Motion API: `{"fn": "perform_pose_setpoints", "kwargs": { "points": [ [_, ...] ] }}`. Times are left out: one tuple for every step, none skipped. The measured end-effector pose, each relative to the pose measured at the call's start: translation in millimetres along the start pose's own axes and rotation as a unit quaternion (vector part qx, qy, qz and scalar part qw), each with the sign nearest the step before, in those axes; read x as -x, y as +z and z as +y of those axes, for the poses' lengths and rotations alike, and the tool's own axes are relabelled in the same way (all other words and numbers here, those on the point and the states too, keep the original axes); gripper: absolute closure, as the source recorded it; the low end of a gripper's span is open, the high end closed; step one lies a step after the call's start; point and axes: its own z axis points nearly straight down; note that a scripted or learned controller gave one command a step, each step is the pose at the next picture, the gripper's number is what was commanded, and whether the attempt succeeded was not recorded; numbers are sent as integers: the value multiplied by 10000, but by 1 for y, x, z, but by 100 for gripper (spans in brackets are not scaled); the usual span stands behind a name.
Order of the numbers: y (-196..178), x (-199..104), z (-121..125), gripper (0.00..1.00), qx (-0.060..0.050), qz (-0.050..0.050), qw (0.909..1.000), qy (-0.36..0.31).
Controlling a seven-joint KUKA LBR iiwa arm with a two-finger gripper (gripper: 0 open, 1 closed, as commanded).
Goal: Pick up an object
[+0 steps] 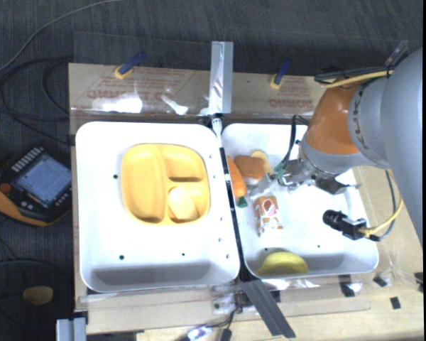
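Camera view has the arm [383, 119] coming in from the right, its grey body and orange band hanging over the back right corner of the right bin [355, 258]. From my seat, the wrist is bent down and to the left. This puts the gripper [280, 175] low over the back of that bin, just right of a brown-orange rounded object [252, 163]. I cannot tell whether the gripper is open or closed, and I see nothing held in it.

Beside the divider lies an orange carrot-like piece [236, 180]. A small printed carton [268, 214] sits near the bin's middle, just in front of the gripper. A yellow banana-shaped item [282, 263] rests against the front wall. A yellow cable [387, 215] loops off the arm beside a black fitting [341, 221].

The left bin [99, 261] holds a yellow sectioned tray [163, 183], well apart from the gripper. Behind both bins, a brown board [156, 84] carries crumpled clear plastic and two blue clamps [130, 64]. The floor is dark carpet [28, 34] with loose cables. A handheld pendant [32, 187] with an orange rim lies to the left of the bench.
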Motion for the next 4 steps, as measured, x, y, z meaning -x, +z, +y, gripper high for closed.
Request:
{"fn": "perform_pose_setpoints", "kwargs": {
  "points": [
    [-134,-41,-26,0,4,-17,9987,506],
    [-23,-4,-49,0,-3,3,9998,-208],
    [19,-6,-40,0,60,-28,9912,-1323],
    [9,-7,-38,100,86,-22,9911,-1325]
  ]
}}
